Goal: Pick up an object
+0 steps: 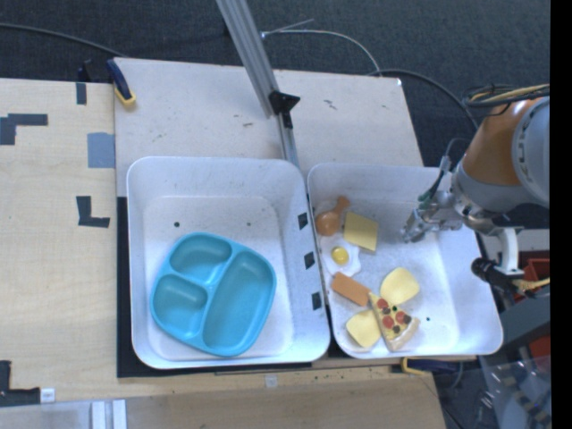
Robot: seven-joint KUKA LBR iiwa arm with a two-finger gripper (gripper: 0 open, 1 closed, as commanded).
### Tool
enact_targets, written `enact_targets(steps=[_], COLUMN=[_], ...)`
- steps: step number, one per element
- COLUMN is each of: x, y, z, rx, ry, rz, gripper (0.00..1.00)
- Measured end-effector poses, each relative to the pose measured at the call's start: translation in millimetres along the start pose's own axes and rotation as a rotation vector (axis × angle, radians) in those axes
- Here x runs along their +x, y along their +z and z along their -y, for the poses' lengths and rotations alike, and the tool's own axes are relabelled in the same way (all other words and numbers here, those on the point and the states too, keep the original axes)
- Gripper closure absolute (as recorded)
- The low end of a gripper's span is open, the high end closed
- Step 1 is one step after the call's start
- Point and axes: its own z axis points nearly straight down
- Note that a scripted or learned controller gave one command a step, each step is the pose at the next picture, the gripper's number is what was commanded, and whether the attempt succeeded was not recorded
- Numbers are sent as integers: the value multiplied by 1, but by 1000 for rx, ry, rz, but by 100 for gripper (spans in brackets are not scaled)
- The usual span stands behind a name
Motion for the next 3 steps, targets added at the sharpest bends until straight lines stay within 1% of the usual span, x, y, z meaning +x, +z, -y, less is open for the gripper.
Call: enact_targets(steps=[1,2,3], x=[1,-10,21], y=[-9,8,-170], z=[0,-37,4], rx=[0,-4,-10], ry=[-2,2,2], rz=[-2,3,5], gripper=[100,100,100])
